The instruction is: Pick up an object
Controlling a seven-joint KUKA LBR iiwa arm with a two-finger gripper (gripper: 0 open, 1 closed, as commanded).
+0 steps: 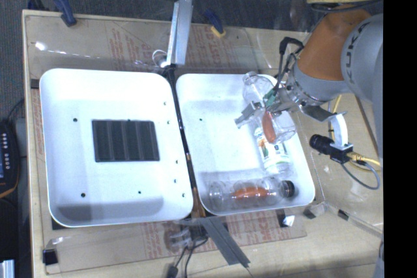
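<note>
Bottles in right bin

My grey arm reaches in from three o'clock, orange-banded wrist bent, fingers pointing toward nine o'clock.

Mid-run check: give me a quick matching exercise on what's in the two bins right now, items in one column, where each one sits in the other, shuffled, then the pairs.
Items:
1. dark ribbed tray
2. clear bottle lying on its side
3. white-labelled bottle
4. gripper

Places:
A. along the right bin's near wall
B. over the right bin's far right part
C. middle of the left bin
D. by the right bin's right wall, below the gripper

Pairs: 1-C, 2-A, 3-D, 4-B
</note>
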